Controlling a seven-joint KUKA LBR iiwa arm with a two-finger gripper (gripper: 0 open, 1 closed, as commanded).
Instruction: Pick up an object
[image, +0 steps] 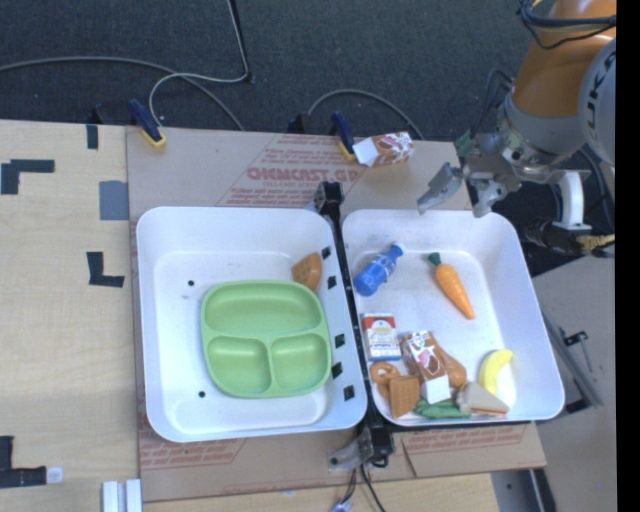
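You have two bins side by side on the table (60, 300). In the left bin (160, 240) a divided plate (265, 338) sits at centre, a pastry (309, 268) at its 1 o'clock. In the right bin (520, 270), a bottle (377, 271) lies at 10 o'clock, a carrot (453, 286) at 1 o'clock, a banana (495, 369) at 4 o'clock, with small items (415, 370) crowded around 6 o'clock.

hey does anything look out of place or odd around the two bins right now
One thing: a small red and white packet lies on the cardboard behind the right bin, outside both bins. The other small items sit inside the bins.
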